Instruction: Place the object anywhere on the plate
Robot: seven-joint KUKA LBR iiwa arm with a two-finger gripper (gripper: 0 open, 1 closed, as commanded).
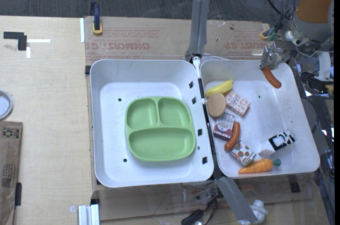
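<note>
I see the gripper (272, 62) at the right bin's (297, 163) one o'clock corner, clamped on a small sausage (272, 78) hanging below it. Grasp done, I judge; next I carry it toward nine o'clock, onto the green plate (159, 129).

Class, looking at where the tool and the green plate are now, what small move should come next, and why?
Probably carry the tool leftward toward the green plate: an orange sausage hangs at its tip over the right bin's far corner, while the plate sits in the left bin.
</note>
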